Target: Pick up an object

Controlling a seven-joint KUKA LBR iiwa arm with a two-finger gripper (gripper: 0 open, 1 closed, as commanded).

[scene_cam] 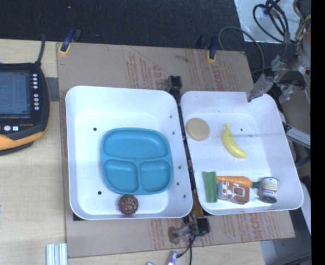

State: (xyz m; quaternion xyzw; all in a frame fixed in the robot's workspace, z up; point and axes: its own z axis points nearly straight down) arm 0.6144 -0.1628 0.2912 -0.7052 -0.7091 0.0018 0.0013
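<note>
While the hand [262, 87] hovers at the right bin's [284, 148] far-right corner, finger state unclear, probably holding nothing. Banana [234, 142], tan disc [198, 129], carrot [237, 180], green block [209, 186], small can [268, 190] lie inside. Left bin [82, 148]: blue tray [136, 160], dark cookie [128, 204].

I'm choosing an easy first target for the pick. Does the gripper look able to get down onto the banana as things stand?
Probably yes. The banana lies alone on bare floor in the right bin, apart from the tan disc and the items below it. The gripper sits near the bin's upper right corner, with nothing between them.
</note>
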